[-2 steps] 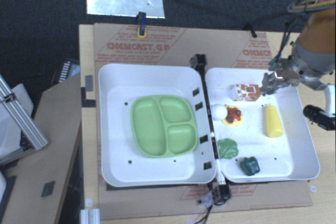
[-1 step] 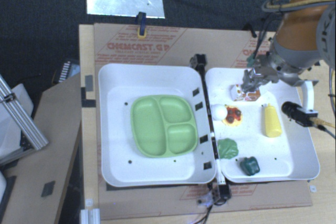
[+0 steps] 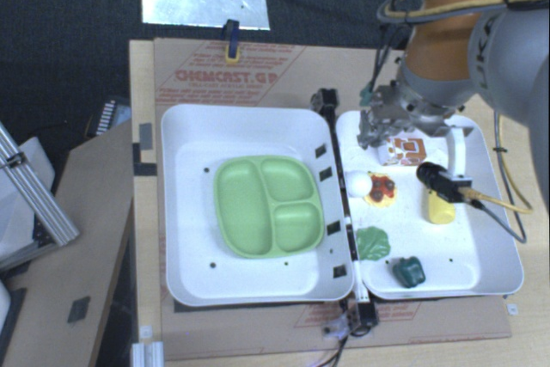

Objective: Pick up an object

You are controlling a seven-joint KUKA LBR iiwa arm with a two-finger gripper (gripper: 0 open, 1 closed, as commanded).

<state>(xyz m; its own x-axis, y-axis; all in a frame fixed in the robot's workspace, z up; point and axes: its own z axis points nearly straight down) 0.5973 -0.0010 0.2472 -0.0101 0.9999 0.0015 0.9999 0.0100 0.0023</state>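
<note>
In the left half of the frame the shallow white left bin (image 3: pixel 172 185) holds a pale green plastic divided plate (image 3: pixel 265 206), well apart from the work. Right of the centre divider, the white right bin (image 3: pixel 507 271) carries the candidates. A small white egg-shaped piece (image 3: pixel 356 183) lies by the divider. The gripper (image 3: pixel 371 133) hangs above it at the bin's upper left corner; I cannot tell how far the claw is open, and nothing shows in its hold.

A flat green leaf-shaped piece (image 3: pixel 373 242) sits lower down. A red and yellow lump (image 3: pixel 381 189) touches the egg piece. The white and orange flat packet (image 3: pixel 406 150), just right of the gripper, looks like the nearest target. It lies flat, so a low, centred descent seems wise, with the bin wall crowding that corner. A dark green pepper-like toy (image 3: pixel 409 272) and a yellow block (image 3: pixel 440 209) lie further right, clear of it.
</note>
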